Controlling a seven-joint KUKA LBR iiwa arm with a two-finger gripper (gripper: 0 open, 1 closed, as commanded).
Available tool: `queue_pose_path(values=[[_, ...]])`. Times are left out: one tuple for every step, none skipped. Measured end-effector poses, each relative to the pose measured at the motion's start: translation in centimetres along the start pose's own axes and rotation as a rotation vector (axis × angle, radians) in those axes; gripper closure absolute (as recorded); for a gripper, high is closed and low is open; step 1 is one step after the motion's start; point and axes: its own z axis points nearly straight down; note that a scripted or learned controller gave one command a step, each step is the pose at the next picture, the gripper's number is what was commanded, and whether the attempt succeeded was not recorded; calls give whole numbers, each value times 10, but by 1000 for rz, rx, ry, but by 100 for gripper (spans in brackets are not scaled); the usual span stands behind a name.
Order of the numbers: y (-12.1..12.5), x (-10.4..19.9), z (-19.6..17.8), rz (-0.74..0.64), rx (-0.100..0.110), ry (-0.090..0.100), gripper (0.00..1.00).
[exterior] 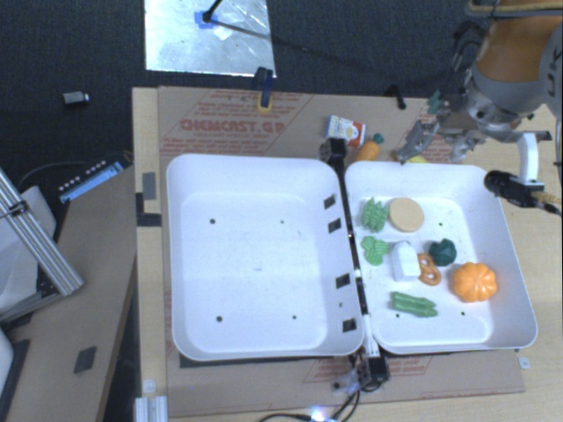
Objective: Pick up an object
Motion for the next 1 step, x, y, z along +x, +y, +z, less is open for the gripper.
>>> queue_pose_path(values=[[1, 0, -11, -3, -4, 0, 100]])
